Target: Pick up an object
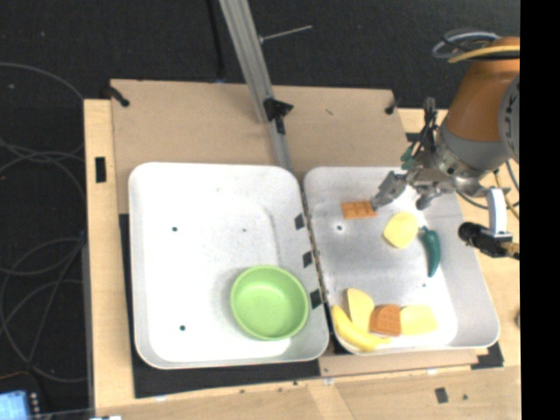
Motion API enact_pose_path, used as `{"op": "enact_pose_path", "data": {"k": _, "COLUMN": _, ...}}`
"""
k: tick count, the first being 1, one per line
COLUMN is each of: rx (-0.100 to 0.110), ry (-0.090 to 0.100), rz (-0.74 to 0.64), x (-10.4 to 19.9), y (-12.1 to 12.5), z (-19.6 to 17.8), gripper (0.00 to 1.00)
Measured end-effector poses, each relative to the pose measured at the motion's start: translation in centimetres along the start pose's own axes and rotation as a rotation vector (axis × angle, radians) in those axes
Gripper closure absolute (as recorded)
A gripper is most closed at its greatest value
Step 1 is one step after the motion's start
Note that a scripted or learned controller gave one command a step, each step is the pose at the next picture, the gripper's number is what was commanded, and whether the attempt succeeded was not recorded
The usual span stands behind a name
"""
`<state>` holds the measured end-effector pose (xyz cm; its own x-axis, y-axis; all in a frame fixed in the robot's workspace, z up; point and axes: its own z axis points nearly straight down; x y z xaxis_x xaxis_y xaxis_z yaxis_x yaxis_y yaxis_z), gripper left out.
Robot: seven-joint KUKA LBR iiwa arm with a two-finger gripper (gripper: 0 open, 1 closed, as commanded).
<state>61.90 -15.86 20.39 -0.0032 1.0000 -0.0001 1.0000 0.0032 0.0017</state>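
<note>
1. Objects for the pick all lay in the right bin [464, 261]; the end effector [402, 193] hung over that bin's upper part, its two fingers spread apart with nothing between them.
2. One finger [385, 192] pointed down-left toward a small orange block [356, 209], tip just beside it. The other finger [423, 198] sat above a pale yellow piece [400, 230]. Neither thing was gripped.
3. Nearest candidates: orange block, flat and small; yellow piece, rounder. A green pepper-like item [430, 249] lay just right of the yellow piece.
4. Judgement: the yellow piece looked the better target, roughly under the open jaws. Centre over it, descend straight, close only once both fingers flank it.
5. Risk, as I judged it: the green item close by could be nudged or caught by the outer finger; the round shape might squirt out if pinched off-centre.
6. Farther out: a banana [350, 329], a brown block [386, 320] and more yellow pieces crowded the bin's lower edge, touching, poor for a clean grasp.
7. Left bin [175, 208] held a green bowl [269, 302], well apart from the arm. Both bins rested on the worktop [219, 112].
</note>
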Motion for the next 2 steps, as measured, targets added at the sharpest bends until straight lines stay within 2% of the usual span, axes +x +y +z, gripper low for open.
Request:
{"op": "enact_pose_path", "data": {"k": 1, "rx": 0.0, "ry": 0.0, "rz": 0.0, "x": 0.0, "y": 0.0, "z": 0.0, "gripper": 0.0}}
{"op": "enact_pose_path", "data": {"k": 2, "rx": 0.006, "ry": -0.002, "rz": 0.004, "x": -0.3, "y": -0.9, "z": 5.9, "gripper": 0.0}}
